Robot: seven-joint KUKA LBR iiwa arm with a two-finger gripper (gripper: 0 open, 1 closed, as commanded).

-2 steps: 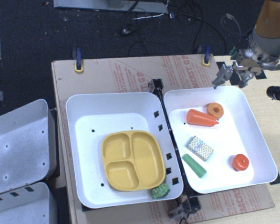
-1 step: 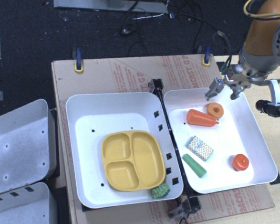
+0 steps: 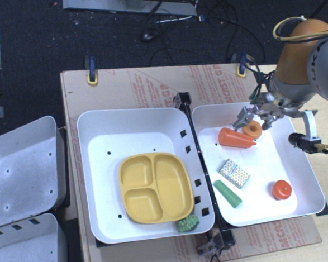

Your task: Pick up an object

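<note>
Dark floor with loose cables surrounds a bench topped with a printed cardboard sheet [image 3: 150,89], held at its far edge by two clamps, a blue one [image 3: 91,68] on the left and a yellow one [image 3: 240,65] on the right. Two shallow white bins sit side by side on it, touching along a black divider. I read the left bin [image 3: 97,132] as holding a yellow three-compartment tray [image 3: 155,187] near its centre, with a small green knobbly object [image 3: 188,224], possibly toy broccoli, just beside the tray's near right corner against the bin wall. The right bin [image 3: 301,174] holds five things: an orange carrot-shaped toy [image 3: 235,138] lying on its side at the far end, a small orange ring-like piece [image 3: 253,130] touching or just beside the carrot's right end, a checkered white-and-blue packet [image 3: 235,173] near the middle, a green cylinder [image 3: 228,193] lying tilted just beside and in front of the packet, and a round red-orange object [image 3: 281,189] well apart toward the near right. The arm comes in from the right, its orange band high at the frame edge. The gripper [image 3: 258,115] hangs over the far end of the right bin, just above the ring and the carrot's end. I cannot tell whether its fingers are spread or pressed together; nothing visibly sits between them.
</note>
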